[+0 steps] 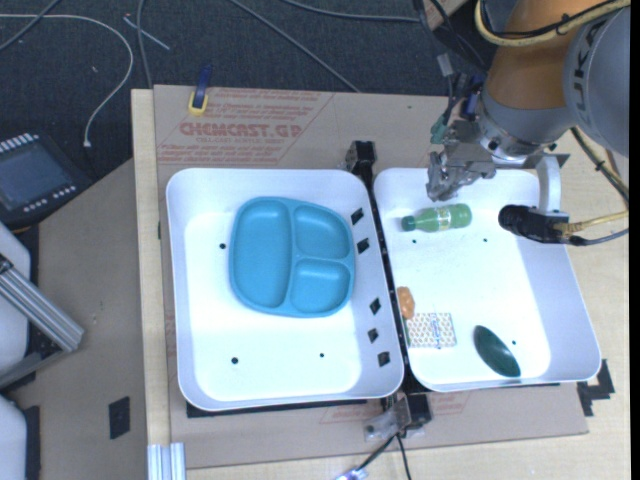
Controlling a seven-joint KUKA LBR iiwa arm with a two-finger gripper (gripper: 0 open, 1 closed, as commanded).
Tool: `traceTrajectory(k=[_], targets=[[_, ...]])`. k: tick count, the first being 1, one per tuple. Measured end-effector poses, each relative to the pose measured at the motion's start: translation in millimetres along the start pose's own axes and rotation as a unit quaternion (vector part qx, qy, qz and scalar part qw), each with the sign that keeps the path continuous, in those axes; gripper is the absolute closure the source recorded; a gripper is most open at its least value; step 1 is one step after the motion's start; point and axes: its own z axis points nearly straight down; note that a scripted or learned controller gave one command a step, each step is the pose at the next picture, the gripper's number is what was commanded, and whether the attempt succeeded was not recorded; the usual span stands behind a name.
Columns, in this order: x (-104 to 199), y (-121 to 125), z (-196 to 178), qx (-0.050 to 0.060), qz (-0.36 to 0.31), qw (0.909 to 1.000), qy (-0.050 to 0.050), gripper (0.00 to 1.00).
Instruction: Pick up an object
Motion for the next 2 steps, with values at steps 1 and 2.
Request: traceTrajectory(k=[1,2], targets=[[45.7,-7.6,1.8,0.002,0.001,1.0,0.0,1.0],[101.0,-0.9,-0.5,0.0,0.0,1.0,0.0,1.0]])
